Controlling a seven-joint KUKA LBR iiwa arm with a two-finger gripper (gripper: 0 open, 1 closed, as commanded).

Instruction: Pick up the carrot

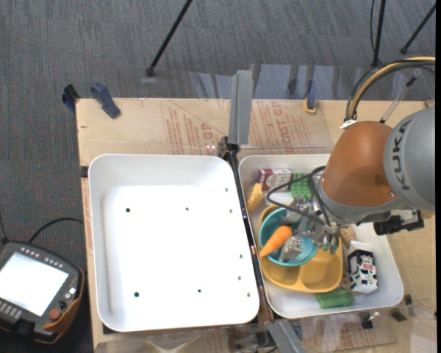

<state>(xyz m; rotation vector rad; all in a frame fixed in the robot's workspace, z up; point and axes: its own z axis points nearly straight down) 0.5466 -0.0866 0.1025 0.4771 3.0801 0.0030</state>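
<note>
Hanging low over the right bin [394, 274], our tool [309, 230] sits just above the teal bowl [273, 223], with the orange carrot [275, 240] lying close to its left. We cannot tell how the tool is set: its metal parts are crowded under the orange band of the arm [360, 169] (too small and cluttered to read), so we cannot say whether anything sits in it.

We place the carrot across the near-left rim of the teal bowl, thick end up toward the tool and pointed end down toward the bin's left wall. The bowl itself rests in a yellow divided plate [320, 274]. The carrot looks supported by the bowl rather than lifted, so we judge the pick as not yet made.

Around it we see a small carton [273, 176] at the bin's far-left corner, a yellowish piece [256, 194] beside it, something green [301, 187] partly under the arm, a black-and-white cow-patterned item [361, 270] at the right, and a green block [334, 299] by the near wall. The left bin [169, 241] holds no objects that we can make out.

As far as we can judge, the approach is done and the tool is over the right spot. What remains is a secure grip on the carrot and the lift clear of the bowl.
</note>
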